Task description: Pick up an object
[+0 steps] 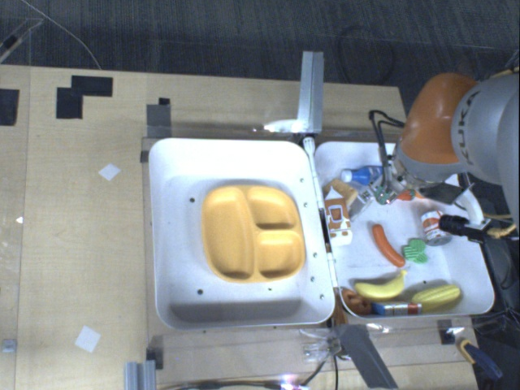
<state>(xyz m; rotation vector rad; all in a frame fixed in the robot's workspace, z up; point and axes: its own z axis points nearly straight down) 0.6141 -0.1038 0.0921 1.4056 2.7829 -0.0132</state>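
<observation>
Bins sit side by side on the wooden bench (73,242), their inner rims touching along a seam near the middle of the view. The left bin (175,299) holds a yellow divided tray (250,232) lying flat near its centre, with bare white floor all round it, widest toward the near and left walls. The right bin (479,275) is crowded: a small carton (338,220) lies tight against the seam wall, a sausage (387,244) lies slanted mid-floor, a green toy (416,252) sits just beside it, and a small can (433,227) with a red label stands near the right wall. Along the near wall a banana (380,287), a yellow-green fruit (437,296) and a marker (396,308) are packed close together. A blue bottle (361,175) lies near the far wall. The freest floor in this bin is the patch between the sausage and the carton. The arm (455,132) leans in over the far right corner, and its gripper (388,189) hangs low beside the blue bottle; whether it is released or clenched cannot be told, and no object is seen in its grasp. Part of the letters "KU" shows on the arm's grey casing; the carton and can labels are too small to read.
</observation>
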